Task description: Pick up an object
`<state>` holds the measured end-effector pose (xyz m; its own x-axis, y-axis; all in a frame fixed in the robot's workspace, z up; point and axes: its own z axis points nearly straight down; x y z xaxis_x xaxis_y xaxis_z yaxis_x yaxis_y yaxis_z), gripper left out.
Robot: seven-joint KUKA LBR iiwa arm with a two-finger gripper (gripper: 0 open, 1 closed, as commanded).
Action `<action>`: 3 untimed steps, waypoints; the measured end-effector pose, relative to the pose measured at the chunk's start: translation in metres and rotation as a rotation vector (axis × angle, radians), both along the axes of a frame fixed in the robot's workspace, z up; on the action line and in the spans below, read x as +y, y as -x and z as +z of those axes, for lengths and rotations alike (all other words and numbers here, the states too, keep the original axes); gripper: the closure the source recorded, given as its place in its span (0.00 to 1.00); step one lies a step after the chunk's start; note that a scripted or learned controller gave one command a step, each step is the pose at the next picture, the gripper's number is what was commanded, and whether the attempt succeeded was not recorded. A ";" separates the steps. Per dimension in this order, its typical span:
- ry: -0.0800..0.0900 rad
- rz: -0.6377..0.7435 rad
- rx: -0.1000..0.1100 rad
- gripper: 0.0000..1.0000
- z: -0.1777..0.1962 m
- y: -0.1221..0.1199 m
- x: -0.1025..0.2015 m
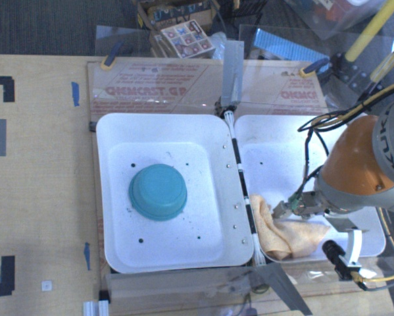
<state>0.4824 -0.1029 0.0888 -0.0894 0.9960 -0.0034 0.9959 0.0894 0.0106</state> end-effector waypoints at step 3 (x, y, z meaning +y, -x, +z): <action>-0.001 0.078 0.009 0.00 0.073 -0.036 -0.070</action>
